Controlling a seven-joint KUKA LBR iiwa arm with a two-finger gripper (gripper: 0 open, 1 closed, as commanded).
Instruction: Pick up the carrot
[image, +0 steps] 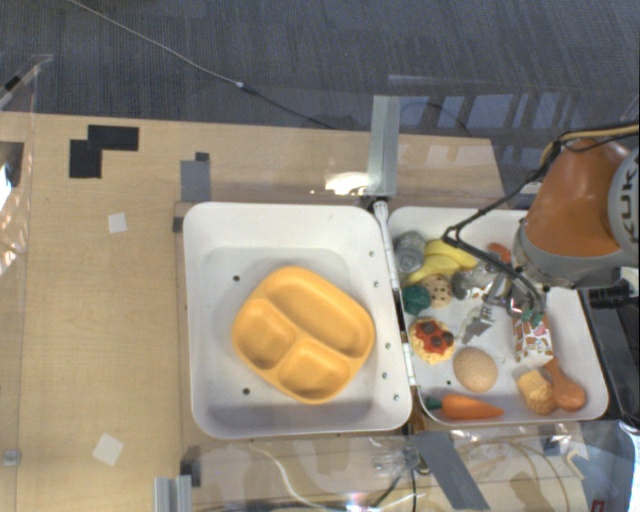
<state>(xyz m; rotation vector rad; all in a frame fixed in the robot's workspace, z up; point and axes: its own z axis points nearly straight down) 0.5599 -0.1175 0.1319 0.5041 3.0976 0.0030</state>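
Wooden bench, two white bins. Carrot lies at lower edge of right bin. Gripper above it, open, empty. No legible labels.

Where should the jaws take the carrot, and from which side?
Grip the carrot at its thick middle, coming from above, jaws across its width. It lies flat along the near wall of the right bin, so a side approach looks blocked; the egg sits close behind.
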